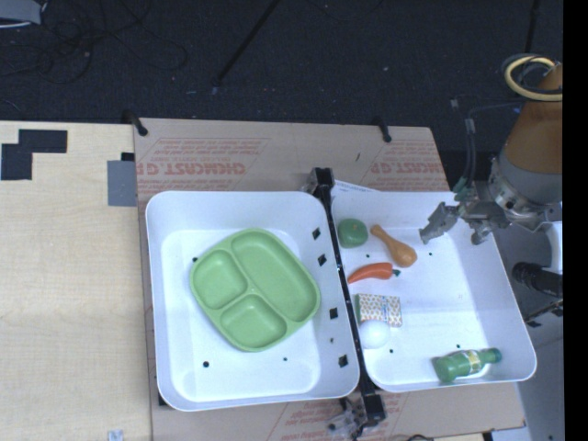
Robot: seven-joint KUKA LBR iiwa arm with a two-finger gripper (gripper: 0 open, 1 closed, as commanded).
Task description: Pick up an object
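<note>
- Hovering over the right bin point(514, 333) near its 1 o'clock corner, the gripper point(457, 222) had its two fingers spread wide with nothing between them, a stance I judged fit for coming down on a target not yet chosen.
- The arm point(533, 145) reached in from 3 o'clock, so the open fingers faced the cluster of small things further in.
- Nearest lay the tan drumstick toy point(395, 244), at about 8 o'clock from the gripper and apart from it; probably the easiest candidate.
- A green round toy point(352, 232) sat beside the divider at the bin's 11 o'clock, and an orange carrot toy point(370, 272) lay just below the drumstick.
- Toward the bin's 7 o'clock rested a patterned packet point(378, 310), with a white ball point(374, 335) touching or nearly touching its lower edge.
- A green bottle point(466, 364) lay on its side at 5 o'clock, well apart from the others.
- The left bin point(175, 356) held a green divided plate point(254, 288), lying flat near the middle; its three compartments carried nothing.
</note>
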